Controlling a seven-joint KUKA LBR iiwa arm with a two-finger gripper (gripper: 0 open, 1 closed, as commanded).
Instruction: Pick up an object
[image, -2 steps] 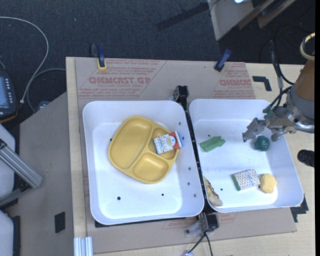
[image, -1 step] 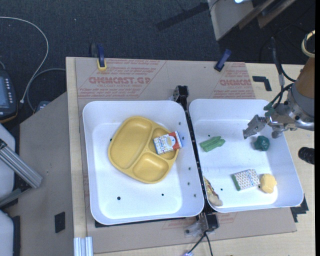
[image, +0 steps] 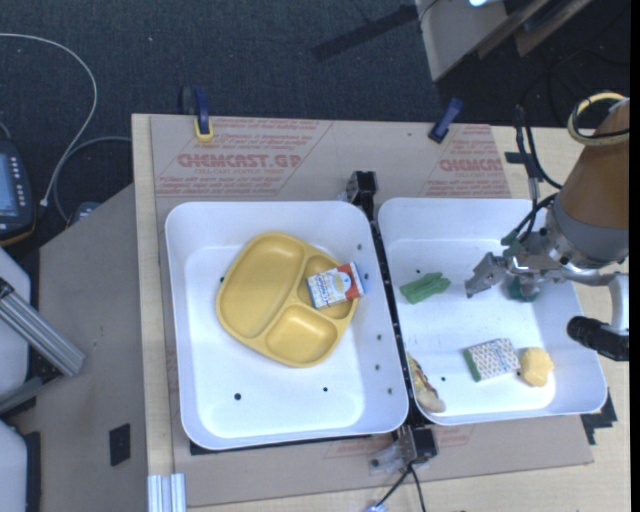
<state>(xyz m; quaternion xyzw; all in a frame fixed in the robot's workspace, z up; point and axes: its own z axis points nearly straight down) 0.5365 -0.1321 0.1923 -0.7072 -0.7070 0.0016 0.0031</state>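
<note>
Green block (image: 424, 288) lying flat in right bin (image: 450, 225), near divider, just left of tool (image: 497, 272). Tool low over bin, fingers spread apart, gripping nothing. Arm (image: 598, 190) reaching in from right, wrist bent down and leftward.

Two shallow white bins were seen side by side on the bench, a left bin (image: 190, 330) and a right bin (image: 450, 215). In the left bin, one yellow divided tray (image: 262, 305) and one small carton (image: 333, 286) lying on it were counted. In the right bin, one green oblong object (image: 424, 288), one patterned sponge-like block with a green edge (image: 492, 359), one yellow rounded object (image: 536, 366), one banana-like piece (image: 426, 387) at the left wall and one dark green object (image: 521, 290) partly hidden under the gripper were counted, five things in all.
</note>
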